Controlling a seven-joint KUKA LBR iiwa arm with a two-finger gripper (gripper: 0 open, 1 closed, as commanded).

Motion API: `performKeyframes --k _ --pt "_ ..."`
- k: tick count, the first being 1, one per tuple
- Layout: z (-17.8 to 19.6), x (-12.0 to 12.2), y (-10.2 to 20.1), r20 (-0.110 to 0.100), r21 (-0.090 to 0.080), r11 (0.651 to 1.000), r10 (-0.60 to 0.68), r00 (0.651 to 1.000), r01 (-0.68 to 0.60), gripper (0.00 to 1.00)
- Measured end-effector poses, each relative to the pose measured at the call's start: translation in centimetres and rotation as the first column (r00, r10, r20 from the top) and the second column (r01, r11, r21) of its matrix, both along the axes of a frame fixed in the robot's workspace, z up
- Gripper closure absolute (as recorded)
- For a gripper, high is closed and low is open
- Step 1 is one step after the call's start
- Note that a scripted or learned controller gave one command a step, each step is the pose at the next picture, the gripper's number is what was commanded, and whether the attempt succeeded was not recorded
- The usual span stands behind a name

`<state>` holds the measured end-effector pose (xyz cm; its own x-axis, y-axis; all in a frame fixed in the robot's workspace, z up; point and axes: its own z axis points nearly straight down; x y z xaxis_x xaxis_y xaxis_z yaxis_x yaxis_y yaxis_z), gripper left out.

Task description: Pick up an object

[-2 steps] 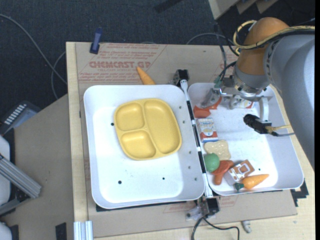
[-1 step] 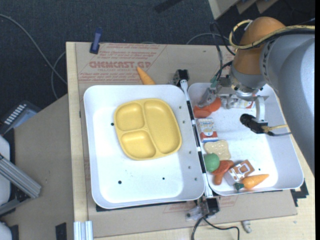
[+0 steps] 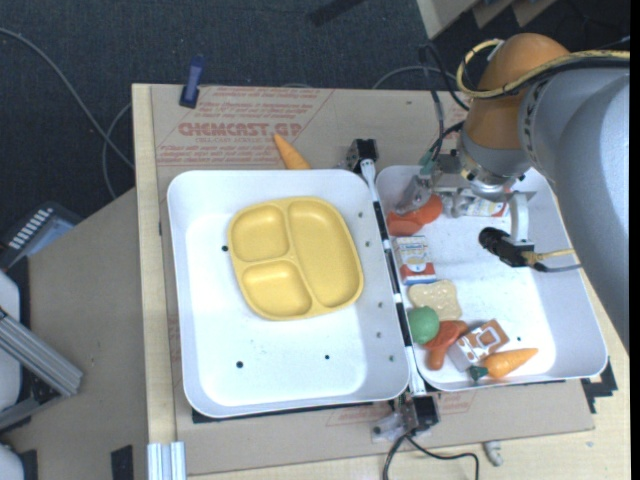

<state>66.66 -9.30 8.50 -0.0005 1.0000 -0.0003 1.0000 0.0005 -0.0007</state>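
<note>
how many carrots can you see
2 for sure: one carrot lies at the near right of the right bin, and one carrot lies outside both bins on the bench beyond the left bin. More may hide under the arm.

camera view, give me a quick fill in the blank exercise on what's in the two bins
1. The yellow divided plate lies in the ____ bin.
2. That plate has ____ compartments.
3. The gripper is over the ____ bin, at its far end.
4. The toy carrot near that bin's front edge is ____ in colour.

Missing words: left; three; right; orange
</note>
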Motion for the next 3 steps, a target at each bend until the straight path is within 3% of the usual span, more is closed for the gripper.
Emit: performKeyframes --k 3 --pt "0.00 0.00 -0.65 0.001 -0.001 1.000 -0.001 1.000 0.001 0.00"
